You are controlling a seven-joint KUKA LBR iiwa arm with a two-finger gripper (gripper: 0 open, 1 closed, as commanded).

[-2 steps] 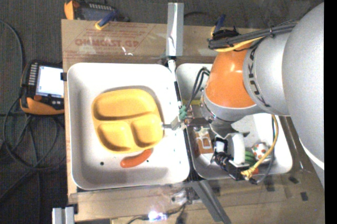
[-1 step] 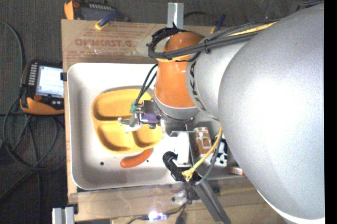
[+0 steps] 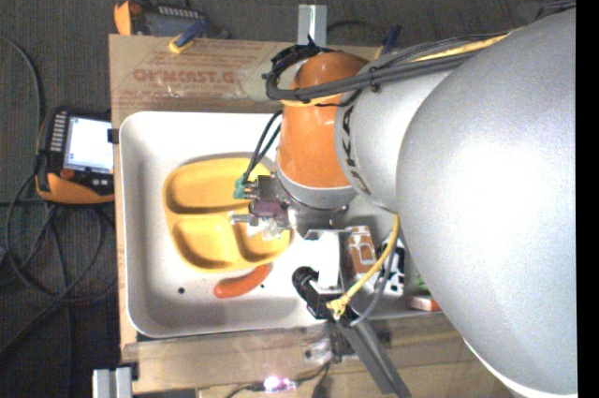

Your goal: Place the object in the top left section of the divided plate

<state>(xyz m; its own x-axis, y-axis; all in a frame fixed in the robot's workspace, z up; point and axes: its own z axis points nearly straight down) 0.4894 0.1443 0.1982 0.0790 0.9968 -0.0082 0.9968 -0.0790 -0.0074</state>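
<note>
Camera view: arm's wrist [image 3: 281,204] hovers over the yellow divided plate [image 3: 201,185]; jaws' state cannot be told. Orange object [image 3: 241,281] lies beside the plate, apparently ungrasped; picking it up seems next.

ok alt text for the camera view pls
A grey arm with an orange band reaches from the right over a yellow divided plate in a white bin, its tool above the plate's right edge. An orange carrot-like object lies just below the plate.

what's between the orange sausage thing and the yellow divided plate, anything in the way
Nothing visible. The orange sausage-shaped object lies on the white bin floor just beside the yellow divided plate, with bare floor between them. The arm's wrist overhangs the plate's right side.
</note>
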